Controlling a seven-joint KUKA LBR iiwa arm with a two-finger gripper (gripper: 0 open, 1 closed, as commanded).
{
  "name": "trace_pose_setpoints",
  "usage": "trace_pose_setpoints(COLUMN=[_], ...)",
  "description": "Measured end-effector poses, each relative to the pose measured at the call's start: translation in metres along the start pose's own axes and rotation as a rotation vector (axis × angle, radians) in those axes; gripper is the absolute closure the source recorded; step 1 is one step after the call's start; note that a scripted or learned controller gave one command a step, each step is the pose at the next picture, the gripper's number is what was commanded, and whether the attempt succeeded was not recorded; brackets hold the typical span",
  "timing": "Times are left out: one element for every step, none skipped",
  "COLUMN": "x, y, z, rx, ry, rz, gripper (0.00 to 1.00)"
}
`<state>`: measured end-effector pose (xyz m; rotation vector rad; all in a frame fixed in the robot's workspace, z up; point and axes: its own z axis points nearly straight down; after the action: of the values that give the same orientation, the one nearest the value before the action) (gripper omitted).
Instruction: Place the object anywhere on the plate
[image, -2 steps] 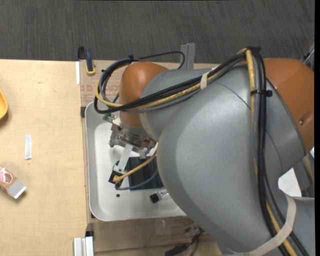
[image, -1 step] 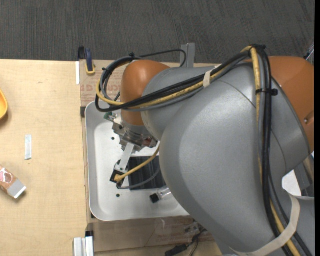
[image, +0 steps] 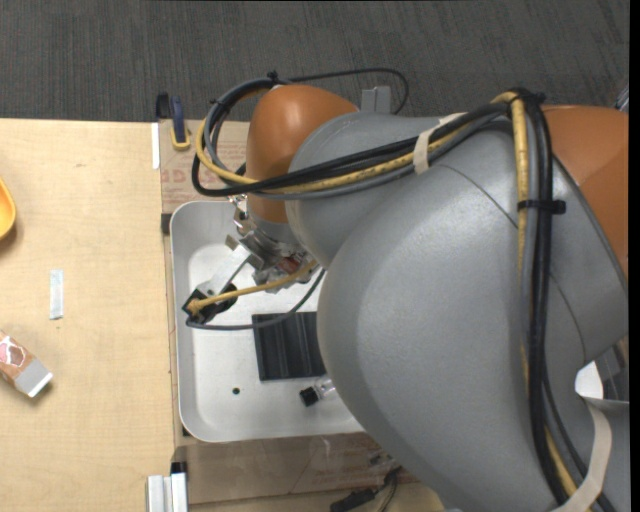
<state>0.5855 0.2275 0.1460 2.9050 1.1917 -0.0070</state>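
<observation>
My grey arm with its orange band (image: 300, 115) covers most of the camera view and reaches down into a shallow white bin (image: 215, 400). The wrist (image: 270, 255) hangs over the bin's upper part. Below it, a black ribbed block that looks like my gripper (image: 287, 347) sits low over the bin floor. A small black piece (image: 308, 396) lies on the floor just below it. Nothing is seen held. An orange curved object (image: 4, 212), cut off by the left edge, rests on the wooden bench top.
A yellow and black cable bundle (image: 215, 297) dangles from the wrist into the bin's left part. On the wooden surface to the left lie a small white strip (image: 56, 295) and a pink and grey object (image: 22, 367).
</observation>
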Motion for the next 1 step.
trace_pose_setpoints(x=[-0.0645], y=[-0.0626], z=[0.0557], rx=[0.002], ry=[-0.002], rz=[0.114], gripper=[1.00])
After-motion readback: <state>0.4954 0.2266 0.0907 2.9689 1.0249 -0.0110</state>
